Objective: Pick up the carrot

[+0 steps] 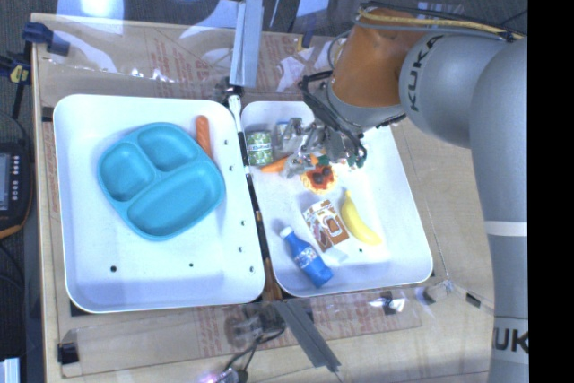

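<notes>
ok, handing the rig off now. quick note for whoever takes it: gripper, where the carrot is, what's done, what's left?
Gripper: low in the right white bin, over a cluster of small orange and green items; finger state can't be read.
Slim orange carrot: lying in the left white bin, beside the blue divided plastic tray, near the wall between the bins.
Done: nothing visible; carrot not lifted.
Left: move to the left bin, grasp, lift.

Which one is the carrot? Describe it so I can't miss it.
Look in the right bin, at its upper left, just under the gripper. The carrot is the short orange stick right of the green can, thinner and plainer than the orange toy beside it.
</notes>
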`<state>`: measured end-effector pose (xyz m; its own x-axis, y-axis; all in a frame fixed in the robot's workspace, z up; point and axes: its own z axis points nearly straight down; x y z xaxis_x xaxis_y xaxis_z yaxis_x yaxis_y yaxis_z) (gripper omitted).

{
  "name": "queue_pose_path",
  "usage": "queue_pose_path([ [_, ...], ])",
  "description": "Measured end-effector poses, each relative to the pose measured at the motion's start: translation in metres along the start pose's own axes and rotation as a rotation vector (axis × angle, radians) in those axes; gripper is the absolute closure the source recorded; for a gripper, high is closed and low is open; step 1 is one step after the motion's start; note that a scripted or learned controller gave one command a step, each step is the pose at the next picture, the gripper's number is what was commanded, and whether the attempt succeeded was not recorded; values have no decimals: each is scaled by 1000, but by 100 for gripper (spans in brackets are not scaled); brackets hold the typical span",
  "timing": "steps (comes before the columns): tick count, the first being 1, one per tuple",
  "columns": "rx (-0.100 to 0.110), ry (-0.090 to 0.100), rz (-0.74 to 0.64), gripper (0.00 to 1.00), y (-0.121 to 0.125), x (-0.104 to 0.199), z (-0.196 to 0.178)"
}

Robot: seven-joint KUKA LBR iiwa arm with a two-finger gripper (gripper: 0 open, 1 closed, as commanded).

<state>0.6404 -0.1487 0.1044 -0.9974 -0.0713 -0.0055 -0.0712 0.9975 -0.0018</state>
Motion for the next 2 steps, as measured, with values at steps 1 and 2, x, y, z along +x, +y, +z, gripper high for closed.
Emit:
queue_pose_path([
  [1, -1, 0, -376, 100, -5, -18, -87],
  [2, -3, 1, -720, 100, -11, -17, -109],
])
